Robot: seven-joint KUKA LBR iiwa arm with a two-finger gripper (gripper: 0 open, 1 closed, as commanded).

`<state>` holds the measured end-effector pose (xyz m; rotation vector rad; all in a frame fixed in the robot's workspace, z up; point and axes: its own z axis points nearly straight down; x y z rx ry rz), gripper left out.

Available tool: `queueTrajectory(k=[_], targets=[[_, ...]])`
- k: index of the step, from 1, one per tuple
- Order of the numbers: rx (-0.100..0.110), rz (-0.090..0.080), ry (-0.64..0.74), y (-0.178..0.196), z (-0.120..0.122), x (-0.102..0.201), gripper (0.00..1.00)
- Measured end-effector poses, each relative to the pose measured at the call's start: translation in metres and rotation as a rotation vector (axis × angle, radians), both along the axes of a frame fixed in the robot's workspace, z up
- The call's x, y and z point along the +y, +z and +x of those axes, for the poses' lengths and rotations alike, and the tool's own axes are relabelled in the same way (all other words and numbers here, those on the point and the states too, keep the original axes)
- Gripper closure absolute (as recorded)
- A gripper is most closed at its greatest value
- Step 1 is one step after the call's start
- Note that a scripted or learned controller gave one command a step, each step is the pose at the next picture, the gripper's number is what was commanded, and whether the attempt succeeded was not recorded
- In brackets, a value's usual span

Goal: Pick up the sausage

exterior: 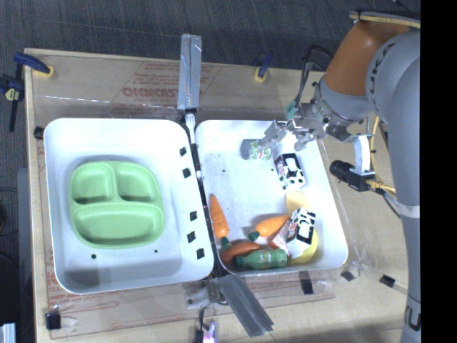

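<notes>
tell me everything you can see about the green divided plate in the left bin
The green plate is a pale green tray with rounded corners, smooth and matte like plastic. It has three compartments: two smaller ones along the far side and one wide one along the near side, parted by raised ridges. It lies flat and right side up on the floor of the left bin, a little toward that bin's left wall, apart from the walls. Nothing sits in its compartments, and nothing besides the bin floor touches it.
</notes>
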<state>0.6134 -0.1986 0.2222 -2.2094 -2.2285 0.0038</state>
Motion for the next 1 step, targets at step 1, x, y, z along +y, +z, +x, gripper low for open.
queueTrajectory(k=[1], targets=[[0.010,0.003,0.165,-0.1335,0.0201,0.0149,0.00]])
